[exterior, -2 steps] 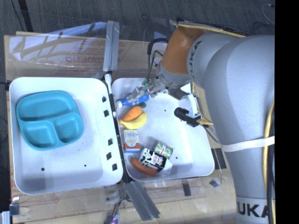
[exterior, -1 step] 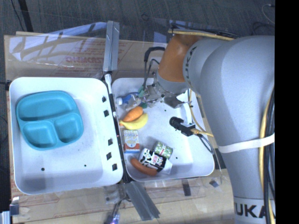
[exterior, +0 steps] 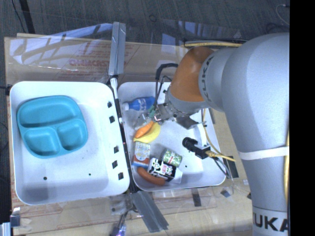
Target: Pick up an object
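Note:
The right bin (exterior: 212, 180) holds a pile of small things. A clear plastic bottle with a blue label (exterior: 138, 104) lies at its far left. Just below it sits a yellow and orange banana-like toy (exterior: 149, 131). My gripper (exterior: 155, 113) hangs low between the bottle and the yellow toy, right above them; its tips are lost among dark parts. Nearer the front lie a small cup with an orange label (exterior: 142, 151), a green can (exterior: 173, 158), a black-and-white carton (exterior: 161, 168) and a brown sausage-shaped piece (exterior: 150, 177).
The left bin (exterior: 74, 178) carries a blue divided tray (exterior: 50, 125) at its left side. A metal divider bar (exterior: 116, 53) runs between the bins. The big grey arm covers the right bin's right half.

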You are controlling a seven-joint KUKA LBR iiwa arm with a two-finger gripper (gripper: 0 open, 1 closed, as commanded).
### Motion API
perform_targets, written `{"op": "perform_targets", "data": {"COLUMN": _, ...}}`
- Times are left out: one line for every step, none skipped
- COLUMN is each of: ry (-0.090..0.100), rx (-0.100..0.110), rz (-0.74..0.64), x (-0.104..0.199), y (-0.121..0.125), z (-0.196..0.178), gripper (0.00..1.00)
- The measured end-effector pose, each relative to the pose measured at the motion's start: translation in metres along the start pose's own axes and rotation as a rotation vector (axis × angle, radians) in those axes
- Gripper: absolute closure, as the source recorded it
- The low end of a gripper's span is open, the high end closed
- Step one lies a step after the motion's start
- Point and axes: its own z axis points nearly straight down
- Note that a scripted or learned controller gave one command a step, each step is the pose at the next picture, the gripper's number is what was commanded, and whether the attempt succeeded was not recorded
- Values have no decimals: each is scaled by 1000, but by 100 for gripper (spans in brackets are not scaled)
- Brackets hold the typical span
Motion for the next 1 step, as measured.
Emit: {"op": "perform_targets", "data": {"ry": 0, "rx": 2, "rz": -1, "x": -1, "y": 0, "z": -11, "gripper": 100}}
